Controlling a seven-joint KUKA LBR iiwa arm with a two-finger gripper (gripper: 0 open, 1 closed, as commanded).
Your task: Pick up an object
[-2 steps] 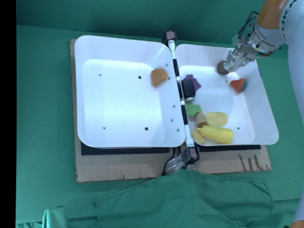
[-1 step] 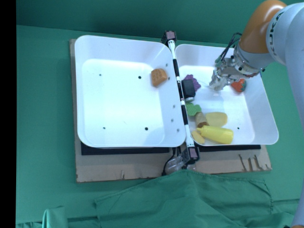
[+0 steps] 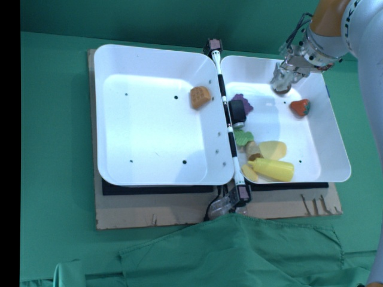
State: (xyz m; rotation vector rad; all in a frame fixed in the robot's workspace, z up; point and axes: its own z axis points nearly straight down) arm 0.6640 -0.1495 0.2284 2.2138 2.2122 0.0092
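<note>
My gripper (image 3: 281, 86) hangs over the far part of the right bin (image 3: 335, 154), pointing down. A red strawberry toy (image 3: 300, 107) lies just to its right and nearer the camera. Along the right bin's left side sit a purple piece (image 3: 243, 100), a black object (image 3: 237, 110) and a green piece (image 3: 243, 138). Near the front lie a brown piece (image 3: 253, 150), a pale yellow slice (image 3: 273, 149) and a yellow corn-like toy (image 3: 273, 170). An orange waffle-like piece (image 3: 200, 97) rests in the left bin (image 3: 119, 70). I see nothing between the fingers.
The two bins sit on brown cardboard (image 3: 119, 217) over a green cloth. A black-and-white divider rail (image 3: 226, 118) runs between the bins. Folded green fabric (image 3: 239, 250) bunches at the front.
</note>
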